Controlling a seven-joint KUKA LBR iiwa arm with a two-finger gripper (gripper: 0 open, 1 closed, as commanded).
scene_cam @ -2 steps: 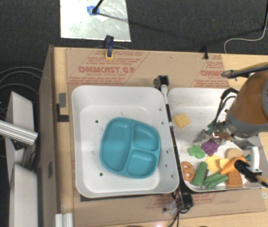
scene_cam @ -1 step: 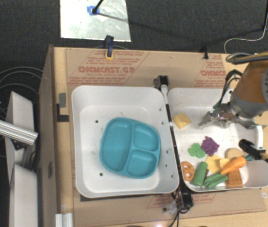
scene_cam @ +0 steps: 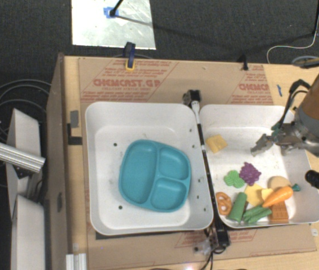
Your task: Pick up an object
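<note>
Starting at the left, we have the left bin (scene_cam: 100, 167), and lying flat on its floor is a teal divided plate (scene_cam: 154, 175), three compartments up, most likely set there as somewhere for picked things to go; it carries nothing at present. Behind both bins we can read "CHEMCAST" printed in red on the brown board (scene_cam: 126, 83), with a shorter word after it that we can't make out; the same lettering shows again toward the right. Moving across the central divider, we come to the right bin (scene_cam: 317, 204), and this is where the pickable things are: a pale yellow piece (scene_cam: 216, 144) sits alone near the divider, while the rest are crowded into the near corner, a green clover-like piece (scene_cam: 233, 179), purple grapes (scene_cam: 250, 172), a pretzel (scene_cam: 223, 202), green pods (scene_cam: 247, 210), a carrot (scene_cam: 278, 196) and a waffle-like square (scene_cam: 279, 213), touching or overlapping, so any one would be awkward to single out. Further right, the gripper (scene_cam: 262, 145) hangs over the bare floor of that bin, above the heap and right of the yellow piece; its fingers seem slightly parted with nothing between them, though the view is blurry there.
</note>
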